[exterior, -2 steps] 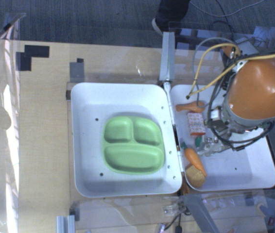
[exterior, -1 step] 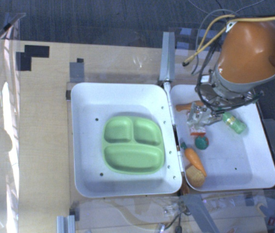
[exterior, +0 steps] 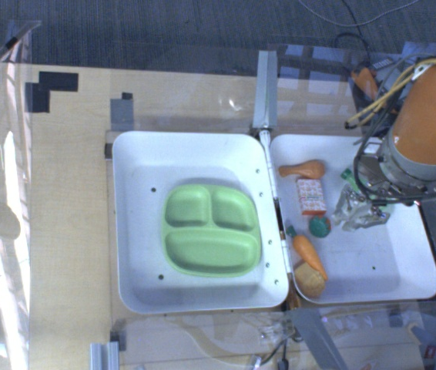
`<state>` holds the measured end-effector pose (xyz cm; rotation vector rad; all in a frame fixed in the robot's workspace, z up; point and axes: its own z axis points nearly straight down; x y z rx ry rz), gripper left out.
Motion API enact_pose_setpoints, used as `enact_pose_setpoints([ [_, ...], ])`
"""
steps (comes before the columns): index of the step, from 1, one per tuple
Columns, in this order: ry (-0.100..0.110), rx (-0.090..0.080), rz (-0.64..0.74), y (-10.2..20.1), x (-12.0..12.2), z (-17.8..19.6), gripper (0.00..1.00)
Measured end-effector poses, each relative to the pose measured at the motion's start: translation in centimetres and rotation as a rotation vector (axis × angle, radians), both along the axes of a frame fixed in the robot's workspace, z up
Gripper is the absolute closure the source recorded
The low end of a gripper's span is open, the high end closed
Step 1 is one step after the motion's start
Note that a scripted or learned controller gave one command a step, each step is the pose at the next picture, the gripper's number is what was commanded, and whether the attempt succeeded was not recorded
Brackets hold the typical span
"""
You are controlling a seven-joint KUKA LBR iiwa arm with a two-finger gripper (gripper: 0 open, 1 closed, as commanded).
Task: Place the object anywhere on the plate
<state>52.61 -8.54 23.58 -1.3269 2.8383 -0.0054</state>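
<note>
A pale wooden bench (exterior: 64, 230) carries two shallow white bins side by side, touching along their inner edges. The left bin (exterior: 137, 168) and the right bin (exterior: 403, 268) rest directly on it. Black markers (exterior: 48, 87) lie at the far left.

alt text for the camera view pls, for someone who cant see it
A grey arm's pincer hangs low over the right bin, beside toy food: a drumstick, a packet, a green ball, a carrot and a bun. The left bin holds a green plate.
</note>
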Motion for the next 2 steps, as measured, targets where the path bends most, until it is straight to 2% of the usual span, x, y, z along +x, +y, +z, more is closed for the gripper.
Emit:
enact_pose_setpoints([
  [1, -0.003, -0.001, 0.254, 5.9, -2.9, 2.7, 1.0],
  [2, -0.002, 0.0, 0.28, 7.6, 3.5, 1.7, 1.0],
])
